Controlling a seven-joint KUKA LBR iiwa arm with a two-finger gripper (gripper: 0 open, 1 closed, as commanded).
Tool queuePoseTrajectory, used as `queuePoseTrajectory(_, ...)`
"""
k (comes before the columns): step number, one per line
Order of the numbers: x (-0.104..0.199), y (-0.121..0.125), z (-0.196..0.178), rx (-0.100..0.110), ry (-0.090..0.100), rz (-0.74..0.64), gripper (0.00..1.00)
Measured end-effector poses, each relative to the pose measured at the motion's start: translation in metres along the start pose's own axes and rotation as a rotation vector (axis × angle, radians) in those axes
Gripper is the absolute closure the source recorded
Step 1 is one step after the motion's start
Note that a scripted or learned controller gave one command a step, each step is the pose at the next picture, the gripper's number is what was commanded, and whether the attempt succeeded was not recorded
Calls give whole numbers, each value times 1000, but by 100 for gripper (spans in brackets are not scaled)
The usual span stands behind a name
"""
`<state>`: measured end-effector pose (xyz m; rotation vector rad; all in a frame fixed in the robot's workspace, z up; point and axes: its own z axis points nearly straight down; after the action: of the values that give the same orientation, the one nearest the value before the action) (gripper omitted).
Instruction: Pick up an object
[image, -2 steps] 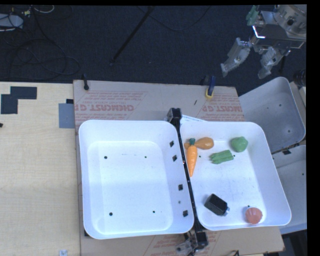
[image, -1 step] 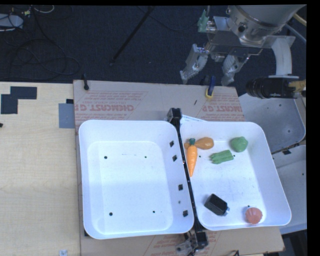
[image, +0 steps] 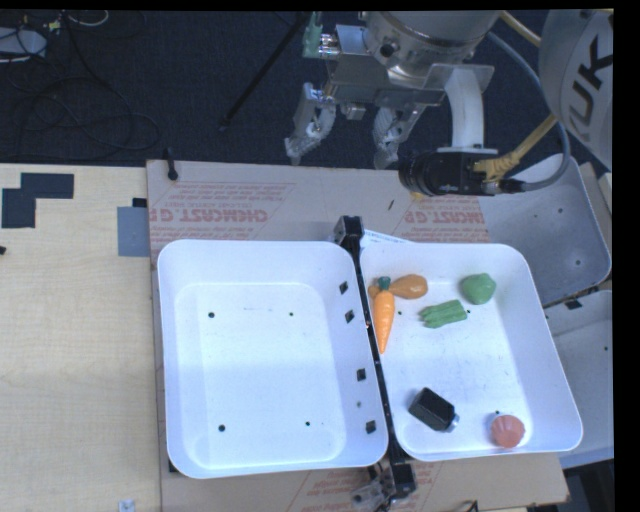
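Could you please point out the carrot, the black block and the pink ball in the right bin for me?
carrot (image: 382, 318): camera view, middle of its orange body.
black block (image: 433, 410): camera view, centre of its top face.
pink ball (image: 507, 431): camera view, centre of its rounded top.

You see a grey metal gripper (image: 347, 133) with two pale fingers (image: 305, 128); above them, a silvery wrist (image: 430, 35); right of them, yellow cable (image: 520, 150).

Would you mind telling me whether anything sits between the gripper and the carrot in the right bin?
Nothing visible does. The open gripper hangs above the bench behind the bins, and the carrot lies uncovered by the divider.
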<state>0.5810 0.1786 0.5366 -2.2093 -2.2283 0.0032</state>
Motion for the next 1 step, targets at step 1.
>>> queuePoseTrajectory(1, -3, 0, -10, 4, -3, 2, 100)
